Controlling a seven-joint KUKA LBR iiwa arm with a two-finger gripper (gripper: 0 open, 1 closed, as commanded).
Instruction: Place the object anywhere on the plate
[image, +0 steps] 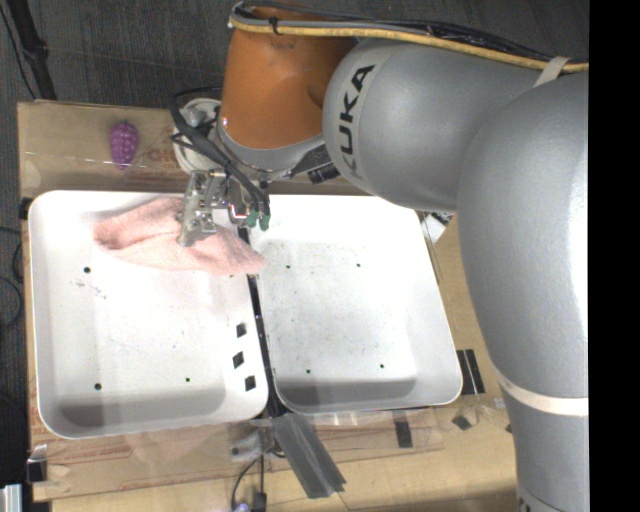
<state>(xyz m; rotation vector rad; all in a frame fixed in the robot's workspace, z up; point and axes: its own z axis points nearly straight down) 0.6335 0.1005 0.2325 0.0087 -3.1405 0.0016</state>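
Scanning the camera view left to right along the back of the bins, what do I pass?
Purple object on the cardboard → pink cloth in the left bin → hand over the cloth → right bin.

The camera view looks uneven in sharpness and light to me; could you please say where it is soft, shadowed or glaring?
In the camera view, the grey arm housing looms close to the lens and looks large and soft; the white left bin is brightly lit with shadow along its near wall; the pink crumpled cloth is slightly washed out; the metal gripper is small, with its detail hard to read.

"KUKA" in dark caps on grey arm housing, reads sideways.
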